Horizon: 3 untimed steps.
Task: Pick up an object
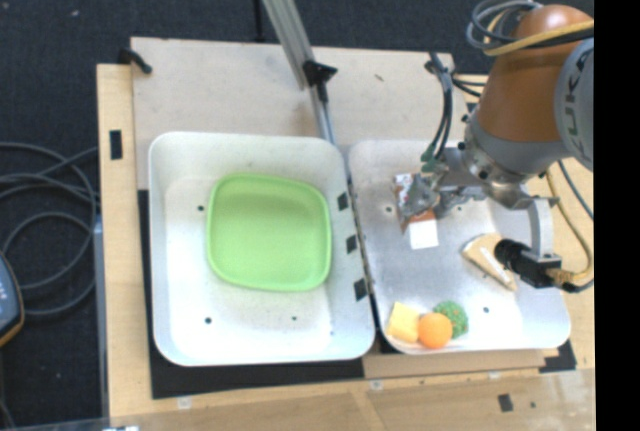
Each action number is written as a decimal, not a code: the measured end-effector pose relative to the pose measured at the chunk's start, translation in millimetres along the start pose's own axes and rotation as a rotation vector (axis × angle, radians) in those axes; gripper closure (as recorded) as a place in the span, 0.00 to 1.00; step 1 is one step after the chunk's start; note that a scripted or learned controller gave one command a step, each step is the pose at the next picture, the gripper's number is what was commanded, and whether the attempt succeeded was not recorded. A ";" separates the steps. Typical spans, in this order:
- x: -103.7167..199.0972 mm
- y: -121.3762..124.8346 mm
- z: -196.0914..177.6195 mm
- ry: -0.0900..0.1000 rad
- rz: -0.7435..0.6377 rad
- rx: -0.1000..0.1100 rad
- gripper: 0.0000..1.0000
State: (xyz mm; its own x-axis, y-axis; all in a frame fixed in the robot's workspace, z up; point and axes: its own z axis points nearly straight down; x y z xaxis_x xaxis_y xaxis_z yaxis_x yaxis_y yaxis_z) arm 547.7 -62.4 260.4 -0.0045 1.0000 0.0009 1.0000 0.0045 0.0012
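My gripper (416,201) hangs over the left middle of the right bin (520,324), with the arm reaching in from the right. Directly below it, on its near side, is a small white block (424,236) with a brownish piece (420,216) at its top edge; whether the gripper touches either is unclear. A cream wedge-shaped object (481,254) lies to the right of the block. At the bin's front edge a yellow block (404,323), an orange ball (434,331) and a green leafy piece (454,315) sit close together.
A square green plate (269,231) lies in the middle of the left bin (180,319). A grey metal post (285,14) slants up from the divider between the bins. Bare bin floor lies between the white block and the front cluster.
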 end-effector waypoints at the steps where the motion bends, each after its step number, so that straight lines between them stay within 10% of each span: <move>1: 52.9 13.2 13.7 0.000 0.001 0.002 1.00; 3: 151.2 35.3 19.9 -0.001 0.001 0.002 1.00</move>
